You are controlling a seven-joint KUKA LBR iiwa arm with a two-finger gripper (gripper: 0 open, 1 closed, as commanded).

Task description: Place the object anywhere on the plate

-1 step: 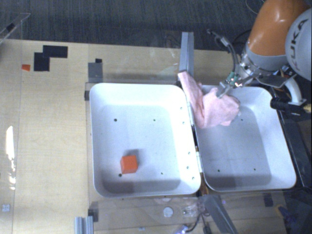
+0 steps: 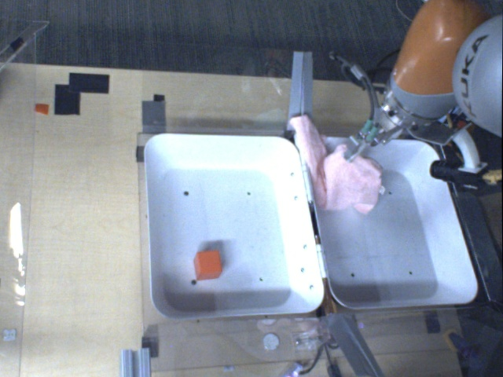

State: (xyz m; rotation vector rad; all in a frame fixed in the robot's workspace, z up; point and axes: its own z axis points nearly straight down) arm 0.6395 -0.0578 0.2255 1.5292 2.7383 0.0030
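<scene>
Pink cloth, limp, pinched at upper right corner by claw, fingers closed on a fold. Draped over the rail between bins, mostly in right bin. Long axis roughly up-down along the rail, narrow end toward far edge, bulk spreading right. Orange block in left bin, near front left corner, well apart. No plate identifiable. Risks, judged: thin pinch slipping on lift; cloth snagging on rail; trailing fabric dragging.
</scene>
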